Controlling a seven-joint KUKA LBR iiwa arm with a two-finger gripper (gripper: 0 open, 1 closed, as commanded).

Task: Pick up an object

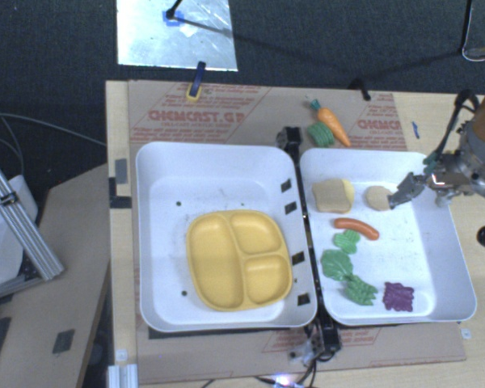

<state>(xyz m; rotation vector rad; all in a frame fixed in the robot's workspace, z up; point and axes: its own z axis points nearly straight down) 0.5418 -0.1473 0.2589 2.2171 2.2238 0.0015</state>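
Nothing is lifted yet: every item in the right bin (449,241) is lying on the floor of it, so the pick is all to come. The claw (404,191) sits low over the bin's upper part, reaching in from the right, and its dark tip is right up against the small tan round piece (377,197), which lies just to its left. Touching or only a hair apart? Too close to call from this angle. How wide the claw stands cannot be told either; it reads as one dark wedge, and nothing sits visibly inside it.

Further left of the claw is the pale bread slice (332,195). Below and left lies the orange sausage (356,228), then the green leafy pieces (345,273), and almost straight below, near the bin's front wall, the purple grapes (398,296). Well off to the left, the yellow divided plate (238,259) sits in the other bin (158,217). The tan piece looks the likely target.
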